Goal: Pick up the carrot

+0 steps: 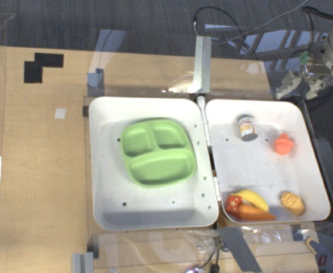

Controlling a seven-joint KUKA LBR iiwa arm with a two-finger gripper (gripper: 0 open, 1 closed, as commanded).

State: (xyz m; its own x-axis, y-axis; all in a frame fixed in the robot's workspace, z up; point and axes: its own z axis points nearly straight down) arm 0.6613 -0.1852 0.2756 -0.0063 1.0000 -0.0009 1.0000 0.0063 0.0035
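Camera view: nearest, the carrot [256, 212] lies along the right bin's [311, 152] front wall, its left end touching a red item [233, 203] too small to identify, a banana [252, 198] just behind it. A yellow lump [292, 203] sits to the right, hard to make out. Farther back are an orange object [284, 144] and a small jar [246, 127]. The left bin [104, 152] holds a green divided plate [157, 151]. Beyond the worktop's far right corner, the gripper [308, 83] is cut off and blurred; whether its fingers are wide or narrow, I cannot tell.
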